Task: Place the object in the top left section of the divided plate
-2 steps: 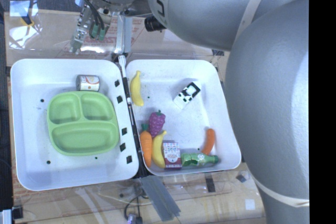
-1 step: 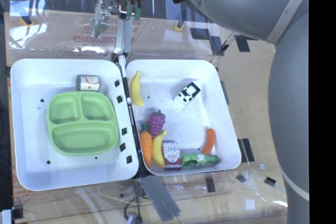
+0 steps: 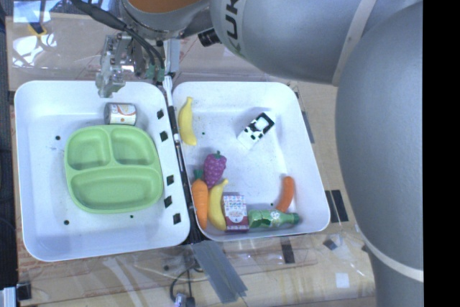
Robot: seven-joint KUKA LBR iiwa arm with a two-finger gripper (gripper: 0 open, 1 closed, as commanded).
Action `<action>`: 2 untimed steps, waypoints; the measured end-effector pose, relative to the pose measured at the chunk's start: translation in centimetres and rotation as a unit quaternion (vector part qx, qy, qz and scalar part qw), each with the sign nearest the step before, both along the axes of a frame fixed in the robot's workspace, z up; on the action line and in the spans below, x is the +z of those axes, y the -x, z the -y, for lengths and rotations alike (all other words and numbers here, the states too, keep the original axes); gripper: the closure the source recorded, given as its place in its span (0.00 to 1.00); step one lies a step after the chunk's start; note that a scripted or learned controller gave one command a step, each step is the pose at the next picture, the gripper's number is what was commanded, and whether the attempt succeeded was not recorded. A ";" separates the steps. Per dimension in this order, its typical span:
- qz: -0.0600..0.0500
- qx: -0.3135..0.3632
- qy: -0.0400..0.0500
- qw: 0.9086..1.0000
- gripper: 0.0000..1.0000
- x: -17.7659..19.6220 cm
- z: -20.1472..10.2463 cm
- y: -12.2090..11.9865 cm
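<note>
Two white bins lie under me, and my gripper (image 3: 109, 86) hangs over the far rim of the left bin (image 3: 36, 154), just above a small can (image 3: 120, 113) lying on its side on the bin floor. Whether the gripper is open or closed I cannot tell from this slant; nothing shows between its tips, so I will not claim to hold anything. The can rests just beyond the far edge of the green divided plate (image 3: 113, 170), near the plate's top left section but outside it.

I judge the can to be my object, and the step in hand to be grasping it. To do it well, I should come straight down over the can's middle, straddle its round body across the short way so it cannot roll, and close firmly before lifting. The carry is then short: clear the plate's rim, centre over the top left section, and lower before letting go.
</note>
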State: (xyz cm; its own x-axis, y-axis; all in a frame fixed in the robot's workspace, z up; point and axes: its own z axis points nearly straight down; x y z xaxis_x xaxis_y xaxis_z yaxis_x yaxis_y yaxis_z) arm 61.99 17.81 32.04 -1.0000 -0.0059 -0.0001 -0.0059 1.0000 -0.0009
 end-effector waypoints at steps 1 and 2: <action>0.002 0.079 0.000 0.997 1.00 4.6 1.6 -3.7; 0.002 0.296 0.000 0.955 1.00 9.3 5.4 -3.7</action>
